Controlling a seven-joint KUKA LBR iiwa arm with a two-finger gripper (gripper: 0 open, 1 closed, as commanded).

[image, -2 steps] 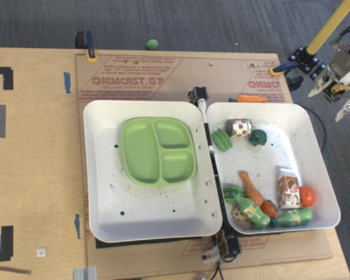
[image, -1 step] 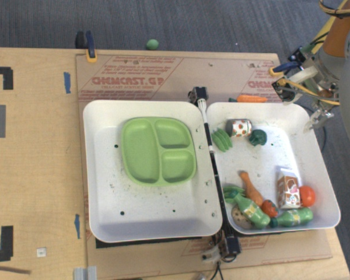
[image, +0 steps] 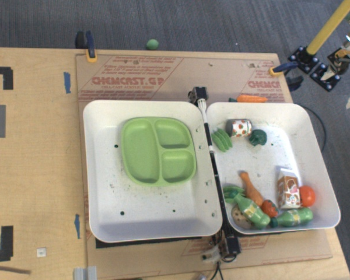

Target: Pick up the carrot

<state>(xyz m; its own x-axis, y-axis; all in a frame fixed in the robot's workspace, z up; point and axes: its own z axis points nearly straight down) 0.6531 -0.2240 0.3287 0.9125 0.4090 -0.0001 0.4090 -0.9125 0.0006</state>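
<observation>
Noting layout, fixed overhead camera. The carrot (image: 252,98) lies on the cardboard sheet (image: 163,77), just beyond the far rim of the right bin (image: 322,156). It sits outside the bin, lengthwise along the rim and nearly touching it, with its green top toward the left bin (image: 102,156). It is flat, alone and unobstructed from above.

The right bin holds the clutter. A small can (image: 240,127) and a broccoli piece (image: 258,137) sit near the far side. A carton (image: 289,190), a red tomato (image: 307,196) and green vegetables are heaped in the near corner. An orange-brown stick (image: 252,188) leans into that heap. It could pass for a second carrot, but I judge it more likely a sausage; I cannot tell for certain.

The left bin carries only a green divided plate (image: 158,150), set centrally, presumably as a drop target.

Gripper: whether it is apart or together, I cannot tell.

Judgement: task not begun. The carrot's spot hard against the rim is the difficulty, since a finger coming down on the bin side may strike the wall. Closing across the carrot's width from above looks the safer approach. There is also a risk that the program targets the orange stick instead.
</observation>
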